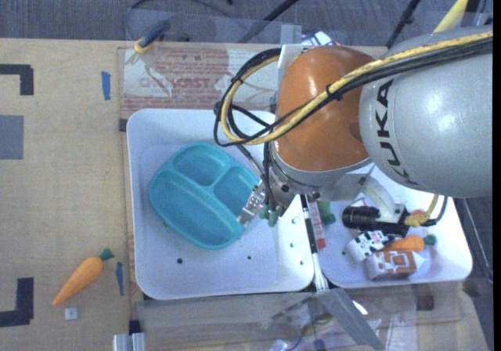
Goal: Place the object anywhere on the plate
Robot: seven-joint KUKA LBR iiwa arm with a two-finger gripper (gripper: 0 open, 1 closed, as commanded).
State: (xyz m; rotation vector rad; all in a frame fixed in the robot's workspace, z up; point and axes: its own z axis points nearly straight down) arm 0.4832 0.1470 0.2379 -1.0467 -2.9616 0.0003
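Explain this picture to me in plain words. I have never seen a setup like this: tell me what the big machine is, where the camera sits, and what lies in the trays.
The big grey and orange shape is a robot arm, reaching in from the right. One camera looks down from above at a slant. Two shallow white bins sit side by side. The left bin holds a blue divided plate. The arm's gripper hangs at the plate's right edge; what it holds, if anything, cannot be made out. The right bin holds small toys, including a toy carrot. Another toy carrot lies on the bench outside the bins.
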